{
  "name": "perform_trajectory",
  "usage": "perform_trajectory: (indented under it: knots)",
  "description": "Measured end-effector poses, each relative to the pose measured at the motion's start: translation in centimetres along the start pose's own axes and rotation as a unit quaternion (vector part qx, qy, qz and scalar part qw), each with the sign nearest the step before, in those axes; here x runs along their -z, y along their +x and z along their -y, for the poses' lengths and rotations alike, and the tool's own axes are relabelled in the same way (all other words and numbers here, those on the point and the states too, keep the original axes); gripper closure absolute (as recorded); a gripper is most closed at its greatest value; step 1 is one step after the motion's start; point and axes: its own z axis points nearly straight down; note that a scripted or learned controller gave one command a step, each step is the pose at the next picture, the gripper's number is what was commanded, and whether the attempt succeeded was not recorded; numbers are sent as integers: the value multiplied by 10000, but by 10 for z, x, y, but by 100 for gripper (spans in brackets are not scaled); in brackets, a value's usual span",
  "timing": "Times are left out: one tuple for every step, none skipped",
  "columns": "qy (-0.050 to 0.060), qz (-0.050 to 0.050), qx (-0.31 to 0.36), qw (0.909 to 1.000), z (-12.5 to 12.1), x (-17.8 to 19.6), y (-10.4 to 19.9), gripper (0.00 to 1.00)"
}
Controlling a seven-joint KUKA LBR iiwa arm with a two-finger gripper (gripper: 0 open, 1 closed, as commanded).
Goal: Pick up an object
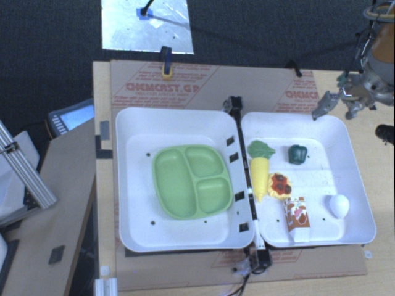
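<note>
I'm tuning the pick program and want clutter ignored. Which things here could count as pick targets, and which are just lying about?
Belongs to the job:
claw, above the right bin's far edge
corn
green pepper
pizza slice
carton
white egg

Just lying about:
green divided plate in the left bin
yellow clamp
silver sheet

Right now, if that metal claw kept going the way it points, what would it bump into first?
Probably the far rim of the right white bin: the gripper points left and downward over it. Depth is hard to judge here.
</note>
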Motion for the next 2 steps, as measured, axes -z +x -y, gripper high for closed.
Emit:
perform_trajectory:
  knots:
    - [-62,13,14,10000,-2,8,1,0]
    - [-52,14,4,10000,-1,-33,-2,0]
